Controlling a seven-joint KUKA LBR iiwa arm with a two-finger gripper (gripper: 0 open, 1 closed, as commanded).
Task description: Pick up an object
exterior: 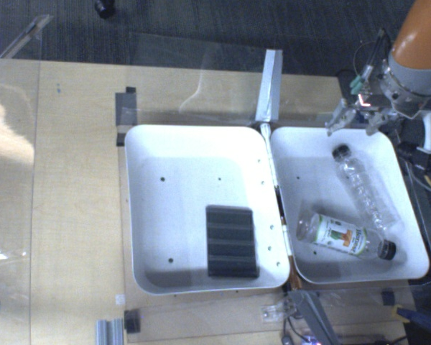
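The right bin [302, 149] holds two bottles. A clear empty bottle [363, 192] lies at a slant, its black cap toward the bin's far edge. A labelled bottle [339, 236] with an orange and green label lies across the near part, its dark cap to the right. A black ribbed block [231, 241] rests in the left bin [172, 157]. My gripper [355, 121] hovers over the far rim of the right bin, just above the clear bottle's cap. Its fingers are spread open with nothing between them.
A metal divider post [268, 85] stands behind the seam between the bins. Cables and hardware crowd the bench at the right edge [427, 171]. A clear panel [14, 121] covers the bench on the left.
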